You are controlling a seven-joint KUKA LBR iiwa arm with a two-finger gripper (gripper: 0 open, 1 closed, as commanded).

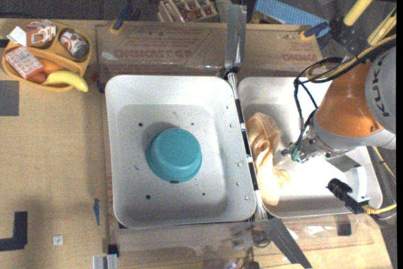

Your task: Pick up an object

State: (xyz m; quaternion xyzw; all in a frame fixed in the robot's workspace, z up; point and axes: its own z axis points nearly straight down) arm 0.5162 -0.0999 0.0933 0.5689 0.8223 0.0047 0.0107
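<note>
Bread-coloured object point(263, 147), soft-looking and tan, lies along the left wall of the right bin point(277, 92). Arm point(350, 111) reaches in from the right; end effector point(295, 153) low in that bin, just beside the object. Its state: cannot tell. Teal bowl point(175, 154) sits upside down, mid left bin point(126, 97), well apart. Judged step: approach and grasp. Next move likely calls for closing squarely on the object, then a straight lift.
</note>
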